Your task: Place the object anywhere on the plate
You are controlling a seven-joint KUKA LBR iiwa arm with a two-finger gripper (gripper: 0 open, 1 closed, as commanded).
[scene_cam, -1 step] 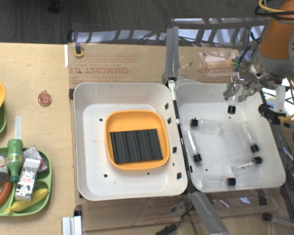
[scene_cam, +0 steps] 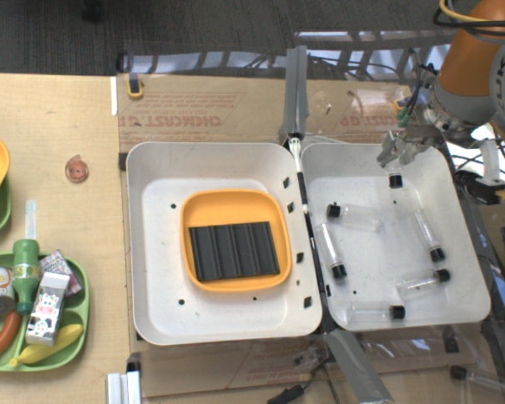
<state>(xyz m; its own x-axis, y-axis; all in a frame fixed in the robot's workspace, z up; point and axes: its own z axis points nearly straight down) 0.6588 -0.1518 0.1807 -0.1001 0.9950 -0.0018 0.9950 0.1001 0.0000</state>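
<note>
The task's things are several clear plastic tubes with black caps, scattered in the right-hand shallow white bin point(scene_cam: 463, 251): one long tube point(scene_cam: 426, 234) along the right side, one point(scene_cam: 328, 247) by the left wall, a short one point(scene_cam: 353, 217) toward the far left, one point(scene_cam: 421, 283) toward the near right, and one point(scene_cam: 374, 313) against the near wall. None of them is on the plate.

The trouble I would expect is in the grasp. The tubes are see-through, round and slick, so a closing end effector could nudge one into a roll or pinch only the cap. The tubes by the left and near walls lie close to the rim (little room for fingers on that side); the long right-hand tube has more open floor around it.

The end effector point(scene_cam: 396, 154) hangs over the far edge of that bin, beside a small black cap point(scene_cam: 395, 180), and I cannot tell how its grip is set.

The orange square plate with a dark ribbed insert point(scene_cam: 234, 240) sits in the middle of the left-hand white bin point(scene_cam: 151, 225), with bare bin floor all round it. A carry must clear the two rims and the grey divider point(scene_cam: 296, 99) between the bins; a low pass could catch there.

On the wooden surface point(scene_cam: 59, 124), well to the left, a green tray of toy food point(scene_cam: 77, 310) lies clear of the route.
</note>
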